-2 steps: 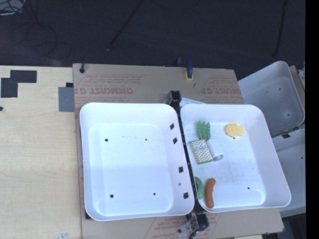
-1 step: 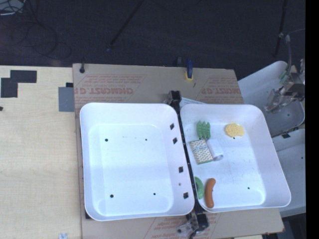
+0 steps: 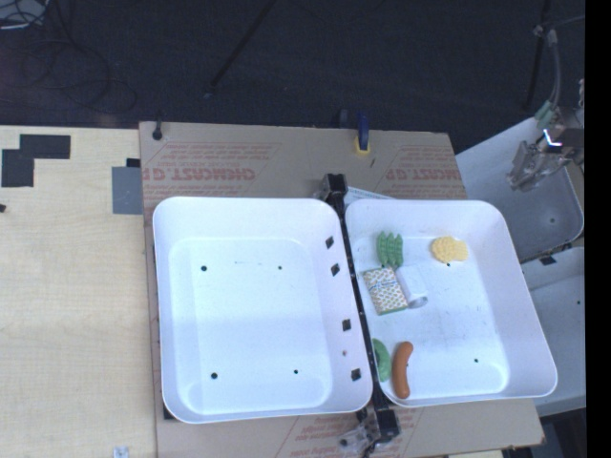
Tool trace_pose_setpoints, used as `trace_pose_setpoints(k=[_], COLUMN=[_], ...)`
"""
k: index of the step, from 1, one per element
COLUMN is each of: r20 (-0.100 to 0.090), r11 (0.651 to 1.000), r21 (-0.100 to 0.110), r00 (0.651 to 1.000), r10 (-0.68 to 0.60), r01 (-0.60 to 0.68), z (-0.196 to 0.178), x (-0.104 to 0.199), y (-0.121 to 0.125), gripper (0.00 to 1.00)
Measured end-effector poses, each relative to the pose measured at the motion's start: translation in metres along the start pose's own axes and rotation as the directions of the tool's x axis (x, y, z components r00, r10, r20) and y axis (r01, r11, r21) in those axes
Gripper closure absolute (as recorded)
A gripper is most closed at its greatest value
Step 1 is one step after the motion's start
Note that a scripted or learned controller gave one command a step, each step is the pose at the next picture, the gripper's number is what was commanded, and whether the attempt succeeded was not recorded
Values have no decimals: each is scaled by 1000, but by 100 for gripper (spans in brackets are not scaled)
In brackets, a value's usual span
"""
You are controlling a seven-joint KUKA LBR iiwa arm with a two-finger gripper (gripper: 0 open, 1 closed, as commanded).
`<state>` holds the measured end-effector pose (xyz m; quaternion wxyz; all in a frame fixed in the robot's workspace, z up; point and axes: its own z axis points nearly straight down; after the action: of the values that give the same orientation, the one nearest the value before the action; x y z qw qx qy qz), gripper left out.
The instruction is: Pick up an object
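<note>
White plastic bins, 2 of them, sit side by side on a cardboard sheet (image 3: 286,160) atop the tabletop (image 3: 67,284). Left bin (image 3: 181,227) holds no objs. Right bin (image 3: 516,284) holds five: green ridged piece (image 3: 389,249) at approx 11 o'clock, yellow round obj (image 3: 449,249) at 1 o'clock, patterned packet (image 3: 384,290) w/ a small clear cup (image 3: 415,289) touching its right side near centre-left, green item (image 3: 381,359) and orange sausage-shaped obj (image 3: 402,368) just beside each other at 7 o'clock. Tool (image 3: 546,151) sits at 2 o'clock, outside the bins, well apart from all objs; can't tell its state.
</note>
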<state>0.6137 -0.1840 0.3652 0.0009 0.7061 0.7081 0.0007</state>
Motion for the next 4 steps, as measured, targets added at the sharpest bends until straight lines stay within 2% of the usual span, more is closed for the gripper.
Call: trace_pose_setpoints(k=[1,2,3,4], r20=[1,-3,-4,0], r11=[1000,1000,1000,1000], r21=[-4,16,-1,20], r00=[1000,1000,1000,1000], r10=[-2,1,-11,0], r01=[2,-1,11,0], z=[-79,36,-28,123], x=[51,65,189,208], y=[-5,-1,-21,4], gripper=[100,100,100,100])
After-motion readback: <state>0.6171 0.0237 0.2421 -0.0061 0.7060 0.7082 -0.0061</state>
